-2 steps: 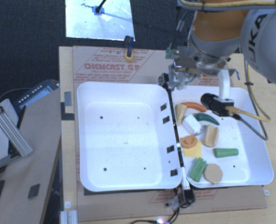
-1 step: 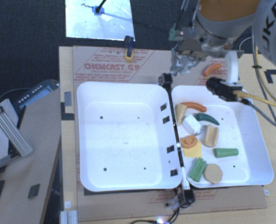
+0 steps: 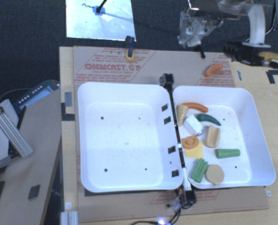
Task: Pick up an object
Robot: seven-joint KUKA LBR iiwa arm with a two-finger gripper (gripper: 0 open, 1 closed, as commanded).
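1. Above the far edge of the bench, in the camera view, the claw (image 3: 191, 37) hangs high off the surface, behind the right bin (image 3: 257, 121) and well apart from everything in it. Whether it is released or clenched I cannot tell; nothing shows in its grasp.

2. Lying in the right bin are the candidates: an orange sausage-like piece (image 3: 195, 107), a dark green pepper-like piece (image 3: 209, 119), a white block (image 3: 192, 124), a tan bread-like piece (image 3: 212, 136), an orange slice on a yellow square (image 3: 192, 144), a green cone-shaped piece (image 3: 227, 153), a green ridged piece (image 3: 199, 169) and a round tan disc (image 3: 214, 174). The left bin (image 3: 89, 125) sits just beside it.

3. One more orange piece (image 3: 214, 70) rests on the cardboard outside the bins, nearer the claw than the rest.

4. My judgement: the pick has not begun; this is the approach stage, with no object chosen yet.

5. The next move calls for travelling forward over the right bin, then descending on a piece with free space around it, such as the green cone-shaped piece, since the cluster by the divider is crowded.
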